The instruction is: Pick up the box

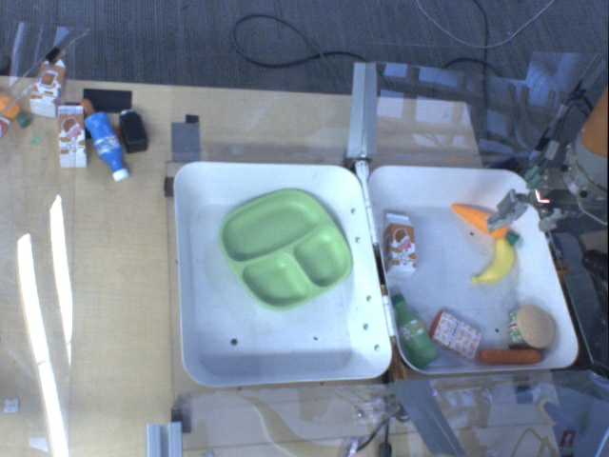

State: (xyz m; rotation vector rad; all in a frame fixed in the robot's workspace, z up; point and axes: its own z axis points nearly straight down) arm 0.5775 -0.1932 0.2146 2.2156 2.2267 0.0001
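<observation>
Two boxes lie in the right bin [563,305]. One is a small white and brown carton [401,244] near the bin's left wall. The other is a flat red patterned box [455,334], lying near the front between a green bottle [414,331] and a sausage [509,356]. My gripper [515,208] hangs over the bin's back right part, right above the carrot [473,216] and the top of the banana [497,264]. It is well away from both boxes and nothing shows in it.
A toy burger [534,327] sits in the right bin's front right corner. The left bin [195,284] holds a green divided plate [285,247]. Small cartons [70,134], a blue bottle [106,145] and a black block [132,129] stand on the bench at far left.
</observation>
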